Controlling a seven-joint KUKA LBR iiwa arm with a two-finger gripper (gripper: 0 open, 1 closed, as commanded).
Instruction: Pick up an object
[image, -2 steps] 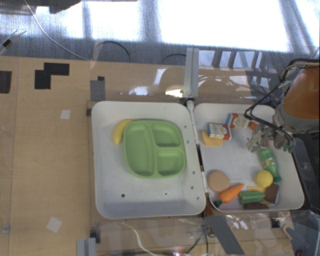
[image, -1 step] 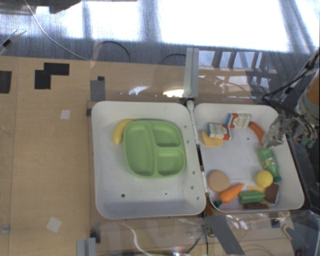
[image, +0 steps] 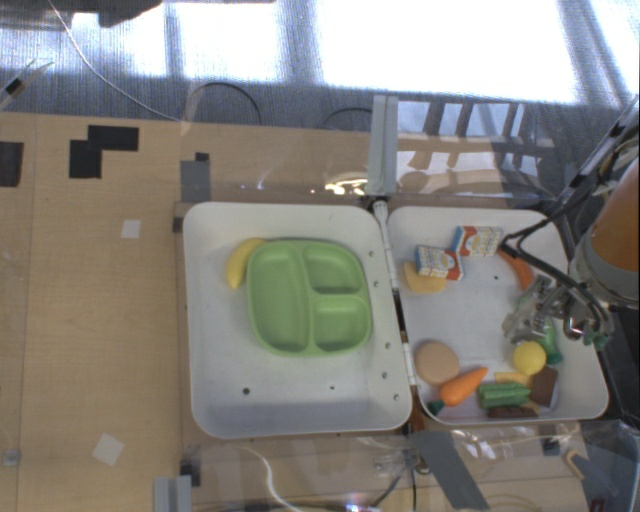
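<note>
The items nearest the camera sit along the front wall of the right bin (image: 600, 405): an orange carrot (image: 463, 386), a green block (image: 503, 394) and a dark brown piece (image: 545, 385), all just below the gripper (image: 535, 318). A round yellow lemon-like ball (image: 529, 357) lies directly under the gripper, close to its metal tips; whether the tips touch it, or whether they are spread or closed, cannot be told. A tan round disc (image: 436, 361) lies to the gripper's left. Above and left of it sit two small cartons (image: 438, 262) (image: 476, 241) and a pale yellow wedge (image: 425, 281). The bin floor between gripper and cartons is bare. Far left, the other bin (image: 215, 400) holds a green divided plate (image: 307, 297) and a banana (image: 239, 261).
</note>
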